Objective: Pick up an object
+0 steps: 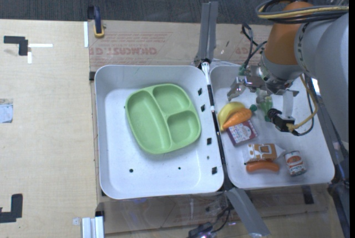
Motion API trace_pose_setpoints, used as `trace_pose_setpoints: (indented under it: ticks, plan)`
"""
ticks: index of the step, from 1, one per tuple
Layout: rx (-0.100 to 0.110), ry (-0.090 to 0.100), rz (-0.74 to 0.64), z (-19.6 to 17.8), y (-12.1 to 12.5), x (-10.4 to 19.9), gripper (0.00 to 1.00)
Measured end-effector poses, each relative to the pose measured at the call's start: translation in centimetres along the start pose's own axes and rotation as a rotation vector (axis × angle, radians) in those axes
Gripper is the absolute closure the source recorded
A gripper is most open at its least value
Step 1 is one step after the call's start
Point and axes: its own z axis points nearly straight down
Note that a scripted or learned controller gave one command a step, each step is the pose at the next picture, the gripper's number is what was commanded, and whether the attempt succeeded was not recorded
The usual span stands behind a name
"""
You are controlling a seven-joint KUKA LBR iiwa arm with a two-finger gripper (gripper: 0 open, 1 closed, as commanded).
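My gripper (262,98) hangs over the back of the right bin (319,173), under the orange wrist band (284,37). Its two silvery fingers (237,89) are spread apart, so it is open. A small green item (264,103) lies below, between them; whether they touch it I cannot tell. Just left of the gripper, a yellow banana (228,111) and an orange carrot (239,117) lie together. A red packet (243,133) sits in front of them. Nearer the front are an orange-and-white box (262,151), a sausage (262,166) and a small can (295,164).
The left bin (111,170) holds a green divided plate (163,117). A grey post (208,31) stands behind the wall between the bins. Black cables (302,123) loop down from the wrist over the right bin's right side.
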Motion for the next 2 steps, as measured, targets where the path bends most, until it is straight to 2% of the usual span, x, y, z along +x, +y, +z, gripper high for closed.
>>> trace_pose_setpoints:
  ticks: [1, 2]
  plan:
    - [-0.001, 0.0, -0.461, 0.8, -7.7, -1.8, 0.0]
    - [-0.001, 0.001, -0.107, 0.8, -9.8, -6.5, 0.0]
